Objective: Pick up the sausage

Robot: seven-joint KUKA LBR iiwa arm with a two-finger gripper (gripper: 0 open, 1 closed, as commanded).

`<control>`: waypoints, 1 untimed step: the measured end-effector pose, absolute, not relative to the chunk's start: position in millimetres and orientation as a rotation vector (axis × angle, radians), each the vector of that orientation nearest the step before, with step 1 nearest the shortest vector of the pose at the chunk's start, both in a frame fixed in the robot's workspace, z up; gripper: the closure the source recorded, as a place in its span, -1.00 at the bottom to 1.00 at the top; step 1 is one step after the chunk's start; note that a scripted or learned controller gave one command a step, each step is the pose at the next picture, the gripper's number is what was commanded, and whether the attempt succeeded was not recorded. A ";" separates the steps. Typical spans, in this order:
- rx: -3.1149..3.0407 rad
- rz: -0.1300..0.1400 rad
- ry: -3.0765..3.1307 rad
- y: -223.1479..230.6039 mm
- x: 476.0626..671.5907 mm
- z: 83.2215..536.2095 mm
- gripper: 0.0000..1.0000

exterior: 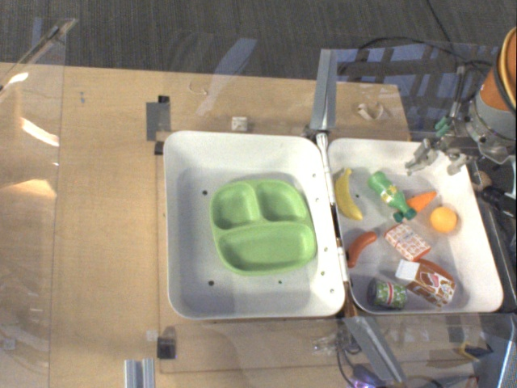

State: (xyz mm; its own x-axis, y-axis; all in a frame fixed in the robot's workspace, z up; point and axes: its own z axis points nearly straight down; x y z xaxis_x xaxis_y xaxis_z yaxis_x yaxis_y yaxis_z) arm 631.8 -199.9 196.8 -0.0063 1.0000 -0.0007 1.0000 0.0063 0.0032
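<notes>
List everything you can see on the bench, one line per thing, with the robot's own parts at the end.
left bin: 1, white, left half of bench
divided plate: 1, green, three compartments, middle of left bin
right bin: 1, white, beside left bin
banana: 1, yellow, right bin, top left
bottle: 1, green, right of banana
carrot: 1, orange, right of bottle
orange: 1, orange, below carrot
sausage: 1, red-brown, right bin's left side
packet: 1, red and white, right of sausage
carton: 1, brown-red, lower right
can: 1, green label, bottom
gripper: 1, grey, over right bin's top right corner
</notes>
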 end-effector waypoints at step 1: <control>2.235 0.009 2.198 -138.6 601.6 95.8 -1.00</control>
